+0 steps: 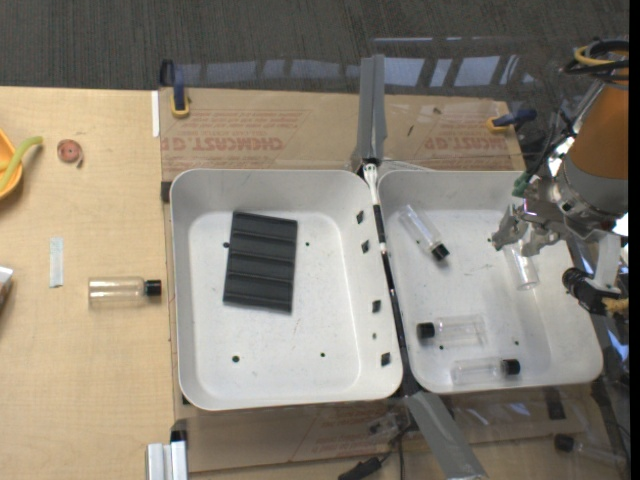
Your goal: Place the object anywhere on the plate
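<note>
Plate (261, 262) in left bin (190, 298); three vials (424, 233) in right bin (560, 363).

Gripper (522, 236) hovers over the right bin's (590, 363) right side, a clear bottle (522, 267) hanging upright between its fingers. Three more black-capped bottles lie in that bin: one (424, 233) upper left, two (452, 331) (486, 370) near the front. In the left bin (185, 298), the dark ribbed plate (261, 261) (slightly tilted) lies flat.

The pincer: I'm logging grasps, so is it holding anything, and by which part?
It seems so: a clear vial hangs upright from the pincer over the right bin, gripped near its top end, though contact is hard to confirm.
</note>
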Available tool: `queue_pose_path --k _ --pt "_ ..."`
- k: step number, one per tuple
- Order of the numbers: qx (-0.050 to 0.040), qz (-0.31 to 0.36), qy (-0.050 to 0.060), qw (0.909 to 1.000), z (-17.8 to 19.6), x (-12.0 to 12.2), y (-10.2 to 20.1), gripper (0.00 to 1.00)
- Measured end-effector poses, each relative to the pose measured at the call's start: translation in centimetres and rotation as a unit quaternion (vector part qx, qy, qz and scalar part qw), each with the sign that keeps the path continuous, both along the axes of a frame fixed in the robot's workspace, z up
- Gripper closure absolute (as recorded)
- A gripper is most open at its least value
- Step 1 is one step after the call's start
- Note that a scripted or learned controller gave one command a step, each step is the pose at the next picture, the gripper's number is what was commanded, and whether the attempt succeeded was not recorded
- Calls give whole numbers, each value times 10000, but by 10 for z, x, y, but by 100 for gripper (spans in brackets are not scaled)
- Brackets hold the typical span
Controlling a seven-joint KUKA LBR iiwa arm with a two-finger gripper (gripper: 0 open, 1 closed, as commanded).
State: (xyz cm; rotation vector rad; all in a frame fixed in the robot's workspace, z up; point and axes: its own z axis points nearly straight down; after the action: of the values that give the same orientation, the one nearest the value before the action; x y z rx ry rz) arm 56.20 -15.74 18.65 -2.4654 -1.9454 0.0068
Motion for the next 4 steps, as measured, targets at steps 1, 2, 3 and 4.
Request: queue_pose_path --k 1,2,3,4 --pt "-2 -396 -4 9992 28 97 -12 100" --pt "-17 -3979 1 9174 73 96 28 100" --pt "-19 -4827 7 8758 3 29 88 100" --pt "-18 -5177 -4 8556 68 81 34 100"
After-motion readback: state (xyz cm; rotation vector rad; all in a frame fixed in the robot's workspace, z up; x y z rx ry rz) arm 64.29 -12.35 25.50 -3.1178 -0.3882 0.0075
